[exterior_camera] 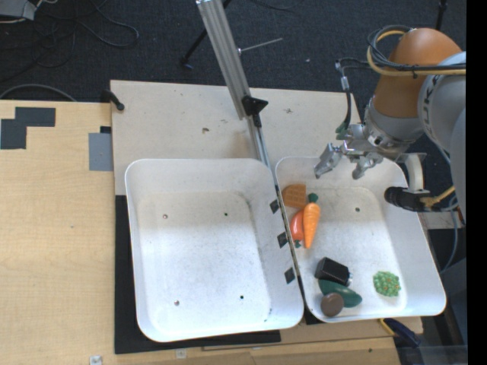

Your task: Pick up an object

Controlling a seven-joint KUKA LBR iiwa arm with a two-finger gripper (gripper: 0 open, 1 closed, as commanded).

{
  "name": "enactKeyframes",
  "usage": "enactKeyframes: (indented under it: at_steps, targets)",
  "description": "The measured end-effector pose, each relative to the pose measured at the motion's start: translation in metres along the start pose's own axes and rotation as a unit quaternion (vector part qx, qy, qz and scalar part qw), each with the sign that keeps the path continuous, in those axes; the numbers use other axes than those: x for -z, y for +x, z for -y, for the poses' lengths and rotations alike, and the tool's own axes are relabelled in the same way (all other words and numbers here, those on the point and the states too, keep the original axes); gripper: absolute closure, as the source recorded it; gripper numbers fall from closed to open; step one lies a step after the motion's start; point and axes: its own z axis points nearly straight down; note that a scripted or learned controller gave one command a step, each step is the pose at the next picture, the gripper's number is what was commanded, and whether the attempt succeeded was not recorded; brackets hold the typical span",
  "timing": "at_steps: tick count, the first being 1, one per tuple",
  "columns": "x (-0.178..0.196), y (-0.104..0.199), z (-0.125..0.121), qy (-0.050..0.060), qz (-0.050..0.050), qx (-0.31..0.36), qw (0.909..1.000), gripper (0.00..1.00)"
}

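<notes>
The gripper [344, 166] hangs over the far rim of the right bin [415, 238], its two fingers spread apart with nothing between them. It sits below the grey arm's orange band [417, 59], which reaches in from the right.

The left bin [202, 245] is the bigger white tray, bare apart from small dark specks. The right bin lies just beside it, touching along a shared edge where a slanted metal rail [232, 67] comes down from the far side of the bench [183, 120].

All the objects rest in the right bin, apart from the gripper. An orange carrot [310, 223] with a green top lies against the left wall, with a brown block [294, 196] just beyond it and a red piece [297, 228] tucked at its side. Nearer the front sits a black box [332, 270], touching a dark green item [344, 295] and a round brown ball [332, 304]. A small green knobbly ball [386, 283] lies near the right wall, apart from the others.
</notes>
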Motion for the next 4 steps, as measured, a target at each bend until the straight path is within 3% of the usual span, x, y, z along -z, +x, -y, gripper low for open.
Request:
enactKeyframes:
  at_steps: [1,2,4]
  targets:
    - [-0.065,0.002,0.002,0.001,-0.001,-0.001,1.0000,0.00]
    - [-0.050,0.001,0.000,-0.003,0.000,-0.002,1.0000,1.00]
    - [0.045,0.005,0.007,-0.005,0.000,-0.001,1.0000,1.00]
